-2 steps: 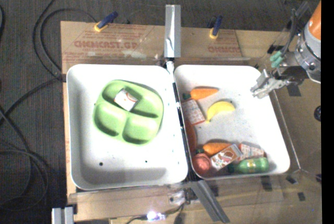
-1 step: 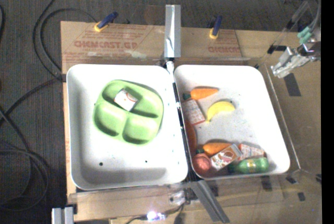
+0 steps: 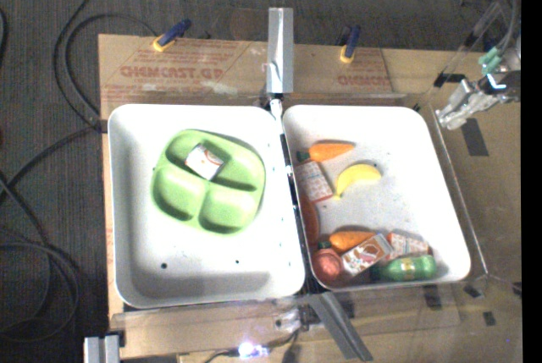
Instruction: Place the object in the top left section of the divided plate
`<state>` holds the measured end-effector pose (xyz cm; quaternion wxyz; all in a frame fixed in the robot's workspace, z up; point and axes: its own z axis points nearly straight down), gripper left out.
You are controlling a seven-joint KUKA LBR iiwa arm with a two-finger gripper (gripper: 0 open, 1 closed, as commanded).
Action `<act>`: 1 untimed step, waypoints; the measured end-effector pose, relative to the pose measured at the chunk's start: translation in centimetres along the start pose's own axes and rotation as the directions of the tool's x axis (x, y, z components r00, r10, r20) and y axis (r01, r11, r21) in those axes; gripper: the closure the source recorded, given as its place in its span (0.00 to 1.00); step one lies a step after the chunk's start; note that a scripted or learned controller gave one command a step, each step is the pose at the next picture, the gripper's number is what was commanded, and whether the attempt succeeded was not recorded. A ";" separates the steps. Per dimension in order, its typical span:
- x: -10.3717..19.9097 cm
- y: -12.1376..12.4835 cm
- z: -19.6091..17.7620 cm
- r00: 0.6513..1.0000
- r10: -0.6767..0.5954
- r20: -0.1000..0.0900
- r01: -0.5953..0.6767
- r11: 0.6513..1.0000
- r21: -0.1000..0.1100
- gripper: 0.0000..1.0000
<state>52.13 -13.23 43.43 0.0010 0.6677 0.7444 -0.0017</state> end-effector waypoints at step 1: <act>-6.2 -1.6 0.1 0.999 0.041 0.000 -0.041 0.999 0.000 1.00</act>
